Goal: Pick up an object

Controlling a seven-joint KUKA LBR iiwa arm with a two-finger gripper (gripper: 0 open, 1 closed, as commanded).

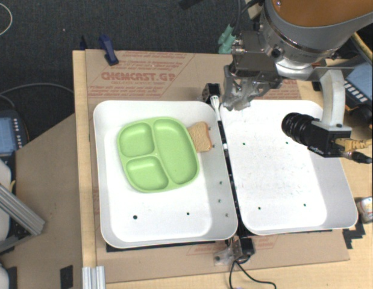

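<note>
Lying in the left shallow white bin, a small tan, roughly square biscuit-like piece is seen touching the right rim of a light-green three-compartment plastic plate. The two-finger gripper is found above the far-left corner of the right white bin, apart from the piece; its opening is possibly narrow, but cannot be told.

two bins side by side on the counter, divided plate in the left bin toward its back, cracker touching the plate's right rim, gripper over the right bin's back-left corner
</note>
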